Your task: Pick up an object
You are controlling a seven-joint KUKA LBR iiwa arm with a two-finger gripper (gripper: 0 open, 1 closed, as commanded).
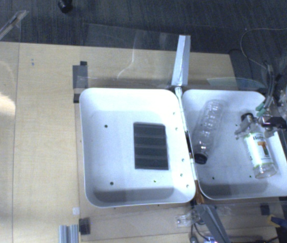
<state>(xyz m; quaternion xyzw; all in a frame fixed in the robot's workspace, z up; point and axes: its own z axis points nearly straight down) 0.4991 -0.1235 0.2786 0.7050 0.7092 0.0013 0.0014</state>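
In the right bin (219,189), nearest the camera, lies a small clear bottle (260,155) with a white label bearing green and orange marks (the writing is too small to read). Just above its top end sits the gripper (252,121) — whether it is wide or narrow I cannot tell. Farther left lies a clear ribbed bottle (207,128) with a black cap; the left bin (97,135) holds a dark ridged slab (151,146).

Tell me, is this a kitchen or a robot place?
Probably a robot lab, not a kitchen: a grey robot arm's gripper reaches over two shallow white plastic bins on a pale wooden bench, with loose cables nearby.
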